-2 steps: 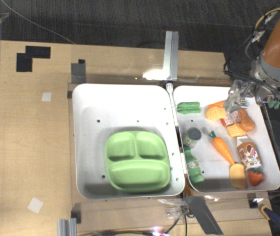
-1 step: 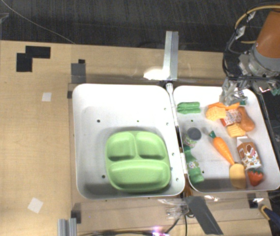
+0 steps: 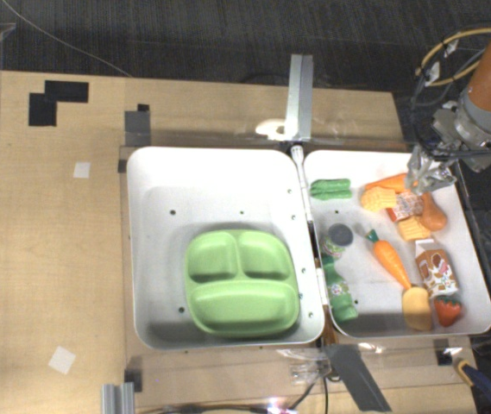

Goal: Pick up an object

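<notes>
Nothing lifted yet. I see the tool point(image 3: 424, 172) low over the right bin's point(image 3: 478, 317) far corner, beside the orange toy point(image 3: 384, 194); its opening: cannot tell. Grasp and lift remain.

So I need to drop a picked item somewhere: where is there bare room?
Left bin: bare floor behind and left of the green tray. Right bin: crowded, with a small gap between the green bottle and the carrot.
</notes>
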{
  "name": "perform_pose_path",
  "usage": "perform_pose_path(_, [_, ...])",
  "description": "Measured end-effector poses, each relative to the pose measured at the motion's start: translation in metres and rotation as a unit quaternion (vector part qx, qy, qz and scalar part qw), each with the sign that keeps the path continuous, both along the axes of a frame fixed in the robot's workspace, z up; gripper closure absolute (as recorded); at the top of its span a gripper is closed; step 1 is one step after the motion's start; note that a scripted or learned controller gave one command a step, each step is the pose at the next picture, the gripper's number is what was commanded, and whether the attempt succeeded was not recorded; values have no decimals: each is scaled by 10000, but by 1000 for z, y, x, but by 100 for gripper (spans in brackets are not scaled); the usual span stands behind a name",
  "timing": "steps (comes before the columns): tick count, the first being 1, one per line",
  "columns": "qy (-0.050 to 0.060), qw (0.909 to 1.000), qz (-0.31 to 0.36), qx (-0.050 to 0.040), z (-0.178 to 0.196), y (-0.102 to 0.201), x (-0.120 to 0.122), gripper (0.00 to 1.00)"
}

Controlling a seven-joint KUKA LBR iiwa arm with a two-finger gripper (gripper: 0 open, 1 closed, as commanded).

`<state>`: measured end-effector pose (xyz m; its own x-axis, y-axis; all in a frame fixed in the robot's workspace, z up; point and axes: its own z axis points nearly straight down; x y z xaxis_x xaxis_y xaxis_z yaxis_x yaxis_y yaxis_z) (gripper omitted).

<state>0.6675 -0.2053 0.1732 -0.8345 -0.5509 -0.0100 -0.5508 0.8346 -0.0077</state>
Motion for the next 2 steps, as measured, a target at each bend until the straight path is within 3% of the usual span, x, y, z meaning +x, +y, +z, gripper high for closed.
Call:
perform_pose_path(1, [-7, 10000, 4, 3, 1, 1, 1, 0])
perform_pose_path(2, [-50, 9991, 426, -13, -60, 3, -18, 0])
